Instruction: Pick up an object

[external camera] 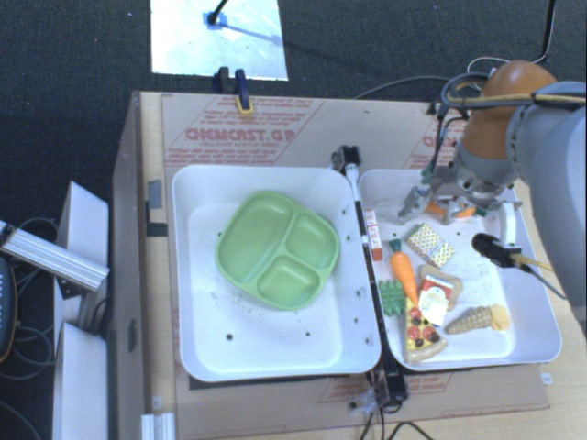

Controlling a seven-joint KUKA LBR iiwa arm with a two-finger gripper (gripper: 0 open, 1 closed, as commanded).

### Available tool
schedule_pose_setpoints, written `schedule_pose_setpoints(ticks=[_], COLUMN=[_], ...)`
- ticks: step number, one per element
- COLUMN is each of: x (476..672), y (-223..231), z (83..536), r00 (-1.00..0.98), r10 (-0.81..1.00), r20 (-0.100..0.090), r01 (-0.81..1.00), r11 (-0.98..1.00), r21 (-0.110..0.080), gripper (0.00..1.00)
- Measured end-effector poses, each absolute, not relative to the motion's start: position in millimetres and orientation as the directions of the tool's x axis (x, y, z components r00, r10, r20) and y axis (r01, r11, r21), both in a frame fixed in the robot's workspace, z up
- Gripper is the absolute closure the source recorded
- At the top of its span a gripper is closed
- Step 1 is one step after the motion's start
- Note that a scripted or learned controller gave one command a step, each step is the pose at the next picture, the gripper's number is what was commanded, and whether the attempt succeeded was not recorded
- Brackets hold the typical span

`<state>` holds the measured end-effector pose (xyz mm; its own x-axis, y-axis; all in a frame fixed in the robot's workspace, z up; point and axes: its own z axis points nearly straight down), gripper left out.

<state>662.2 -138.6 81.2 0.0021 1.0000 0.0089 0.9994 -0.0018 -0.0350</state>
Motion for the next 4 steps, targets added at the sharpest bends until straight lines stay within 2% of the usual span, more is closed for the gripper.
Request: schedule_pose_setpoints(ticks=[1, 2, 3, 4], x=[663.3, 663.8, 663.1, 668.8], y=[-149, -155, -149, -186], z=[82, 93, 93, 85], r00=[0.000, -0.003, -0.008, -0.002], r10=[1.000, 1.000, 1.000, 1.000], r20=[0.023, 0.006, 0.017, -0.001], r01=[0.999, 1.000, 0.999, 1.000], r11=[0.001, 0.004, 0.009, 0.002], r21=[-0.039, -0.030, -0.042, 0.001], gripper=[0.00, 1.00, 0.00, 0.00])
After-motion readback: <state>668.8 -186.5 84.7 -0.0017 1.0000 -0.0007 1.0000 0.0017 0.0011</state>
